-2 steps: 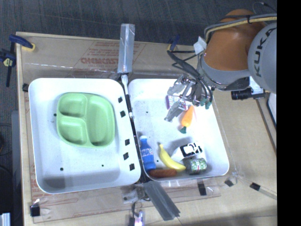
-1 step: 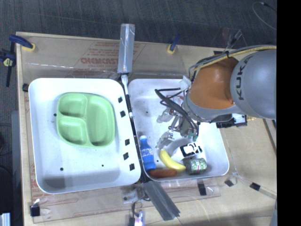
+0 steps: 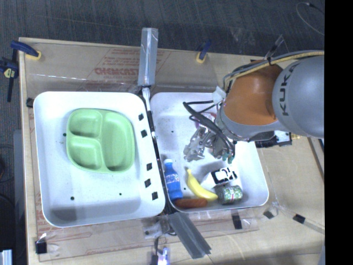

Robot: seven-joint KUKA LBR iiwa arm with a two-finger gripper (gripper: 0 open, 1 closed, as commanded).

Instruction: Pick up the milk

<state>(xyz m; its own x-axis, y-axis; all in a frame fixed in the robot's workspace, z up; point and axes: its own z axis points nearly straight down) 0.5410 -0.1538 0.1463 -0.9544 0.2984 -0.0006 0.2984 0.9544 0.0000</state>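
Observation:
The milk (image 3: 224, 175) is a small white carton with black markings. It lies near the front right of the right bin (image 3: 165, 120), between a banana and a green can. My gripper (image 3: 205, 147) hangs over the middle of that bin, just up and to the left of the carton and apart from it. I see nothing held in it. The grey arm with its orange band (image 3: 251, 101) reaches in from the right and hides the bin's back right part.
A blue bottle (image 3: 172, 180), a yellow banana (image 3: 199, 187), a brown sausage (image 3: 190, 203) and a green can (image 3: 231, 193) crowd the right bin's front edge. The left bin (image 3: 49, 192) holds a green divided plate (image 3: 101, 140). A raised divider runs between the bins.

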